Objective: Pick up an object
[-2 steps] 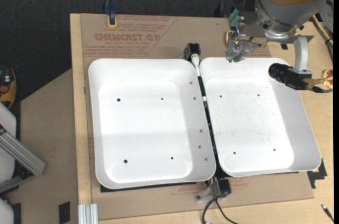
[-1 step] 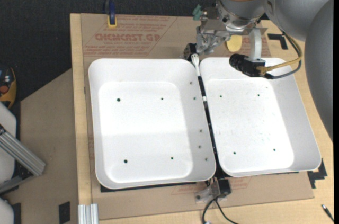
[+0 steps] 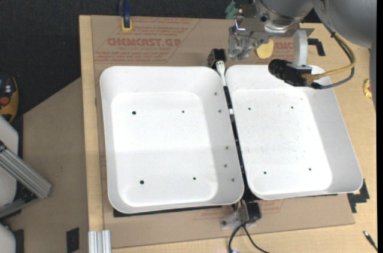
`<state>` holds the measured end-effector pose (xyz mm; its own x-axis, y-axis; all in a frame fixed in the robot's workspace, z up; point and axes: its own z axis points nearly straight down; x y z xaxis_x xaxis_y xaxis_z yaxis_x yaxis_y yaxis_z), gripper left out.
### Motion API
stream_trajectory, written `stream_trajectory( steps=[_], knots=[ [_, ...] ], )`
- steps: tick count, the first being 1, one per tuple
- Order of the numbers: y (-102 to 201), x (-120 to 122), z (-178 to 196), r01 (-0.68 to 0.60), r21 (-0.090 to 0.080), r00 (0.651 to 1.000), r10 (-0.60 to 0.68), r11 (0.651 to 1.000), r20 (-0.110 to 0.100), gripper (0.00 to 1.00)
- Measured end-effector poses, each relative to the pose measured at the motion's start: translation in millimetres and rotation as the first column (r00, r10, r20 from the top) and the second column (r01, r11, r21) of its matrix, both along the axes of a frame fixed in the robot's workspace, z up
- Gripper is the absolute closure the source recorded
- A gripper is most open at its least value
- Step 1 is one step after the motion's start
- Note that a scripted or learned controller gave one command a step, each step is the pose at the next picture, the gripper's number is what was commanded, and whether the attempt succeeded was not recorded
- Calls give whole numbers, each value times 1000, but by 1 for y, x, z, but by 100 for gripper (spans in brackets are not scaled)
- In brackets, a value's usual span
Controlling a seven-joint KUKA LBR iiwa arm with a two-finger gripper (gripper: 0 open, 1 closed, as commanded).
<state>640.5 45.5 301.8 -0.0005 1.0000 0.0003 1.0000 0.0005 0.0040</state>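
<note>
A small, rounded, pale-yellow object (image 3: 264,48) sits beside the jaws (image 3: 242,48), above the right bin's (image 3: 335,126) back rim; its long axis seems upright. Whether the jaws grip it, I cannot tell.

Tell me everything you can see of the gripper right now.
The gripper hangs from the grey arm's wrist, below the orange band, at the far edge of the bench, just beyond where the two white bins meet. It looks like bare metal, with thin wires around it. A small pale yellowish thing shows beside it; contact is unclear.
</note>
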Motion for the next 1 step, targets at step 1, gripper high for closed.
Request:
stream_trajectory(
  steps=[1],
  knots=[
    [-57, -26, 36, 6, -3, 1000, -6, 1000, 2, 100]
  ],
)
